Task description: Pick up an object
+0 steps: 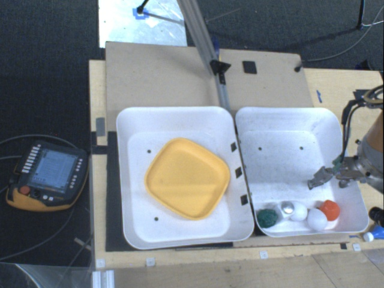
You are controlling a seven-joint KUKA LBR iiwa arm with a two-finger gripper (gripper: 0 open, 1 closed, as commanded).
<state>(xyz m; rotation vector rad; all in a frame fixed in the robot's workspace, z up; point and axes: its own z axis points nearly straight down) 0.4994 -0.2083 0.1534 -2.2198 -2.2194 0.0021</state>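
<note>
Looking at the right edge, you lose most of the arm (373, 138): it is cut off there, with just the wrist and gripper (319, 180) reaching over the right bin (282, 125). The gripper is small, dark and blurred, so you cannot tell how it is set; nothing shows in its grasp. It hangs over the bin's near right floor, just far of the cluster of objects.

That cluster sits in the near corner of the right bin, 4 small rounded things in a row: a dark green ball (267, 217) with a rough, fuzzy look at the left, then a shiny grey piece (288, 208), hard to make out, a smooth white ball (316, 219), and an orange-red ball (329, 209) at the right. They lie close together, some touching.

The left bin (129, 161) holds 1 yellow plate (187, 177), a rounded square of smooth plastic lying flat and turned diamond-wise. Both bins are shallow matte white, side by side on a tan board.

A teach pendant (47, 174) lies on dark carpet at far left.
</note>
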